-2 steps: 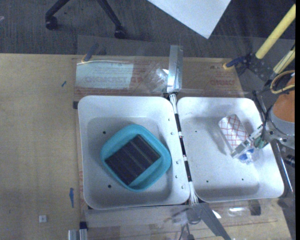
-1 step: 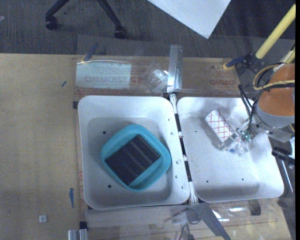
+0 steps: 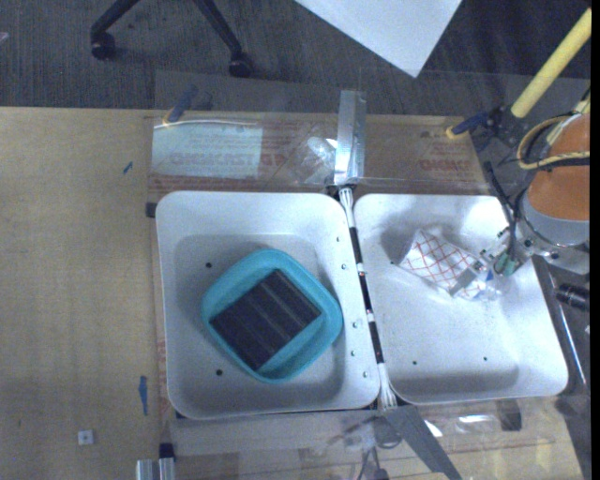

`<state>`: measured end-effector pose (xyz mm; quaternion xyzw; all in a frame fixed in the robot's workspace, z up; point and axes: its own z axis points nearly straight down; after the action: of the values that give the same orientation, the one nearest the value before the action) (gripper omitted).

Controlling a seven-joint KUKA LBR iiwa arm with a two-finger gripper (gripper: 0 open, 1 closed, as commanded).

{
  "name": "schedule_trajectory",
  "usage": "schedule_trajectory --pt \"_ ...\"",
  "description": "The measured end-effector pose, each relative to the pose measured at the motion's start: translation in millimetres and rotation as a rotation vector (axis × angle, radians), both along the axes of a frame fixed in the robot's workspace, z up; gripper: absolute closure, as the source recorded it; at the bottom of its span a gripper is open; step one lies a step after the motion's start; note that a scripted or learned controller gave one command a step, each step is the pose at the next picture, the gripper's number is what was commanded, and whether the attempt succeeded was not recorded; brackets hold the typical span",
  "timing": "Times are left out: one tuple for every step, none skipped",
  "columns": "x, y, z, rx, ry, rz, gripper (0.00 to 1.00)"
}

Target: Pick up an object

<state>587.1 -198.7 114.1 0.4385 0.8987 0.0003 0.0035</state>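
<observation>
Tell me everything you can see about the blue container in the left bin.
The blue container is a shallow, square dish with rounded corners, light blue and seemingly plastic. A dark, ribbed square insert fills its inside. It lies flat and right side up, turned so that its corners point roughly toward the bin's sides. It rests on the floor of the left bin, near the middle and slightly toward the near edge. Nothing else touches it; the gripper is over the right bin, beside a red-checked wrapper.

Wooden bench [image 3: 66, 281] carries two white bins: left bin [image 3: 178, 234], right bin [image 3: 534, 366]. Office chair base [image 3: 169, 28] and white sheet [image 3: 384, 28] on the floor behind.
</observation>
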Motion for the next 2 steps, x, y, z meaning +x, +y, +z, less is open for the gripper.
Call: schedule_trajectory --pt "47.8 74.2 -26.2 0.001 0.007 0.100 0.00" --pt "49.0 73.9 -15.3 0.001 0.003 0.099 1.00"
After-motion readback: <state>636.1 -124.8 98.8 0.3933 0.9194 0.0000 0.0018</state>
